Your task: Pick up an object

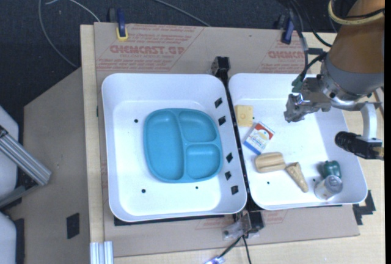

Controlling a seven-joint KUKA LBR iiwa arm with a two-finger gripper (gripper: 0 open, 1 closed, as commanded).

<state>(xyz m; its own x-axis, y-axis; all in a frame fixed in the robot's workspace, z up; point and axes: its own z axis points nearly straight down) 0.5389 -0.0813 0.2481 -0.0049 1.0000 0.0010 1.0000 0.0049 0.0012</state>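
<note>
The right bin [275, 87] holds several small objects: a yellow cheese-like square [244, 115], a small red, white and blue carton [258, 137], a tan bread roll [269, 162], a tan wedge [297, 176] and a green and silver can [329, 178] near the front right corner. My gripper [297, 109] hangs over the middle of this bin, to the right of the cheese square and above the carton. I see nothing between its fingers, and their spread is too small to read.
The left bin [119, 153] holds a blue divided plate [182, 144]. A black divider with clips [225, 128] runs between the two bins. Blue clamps [121, 25] sit on the cardboard at the back. A black fixture [359, 145] juts in at the right bin's edge.
</note>
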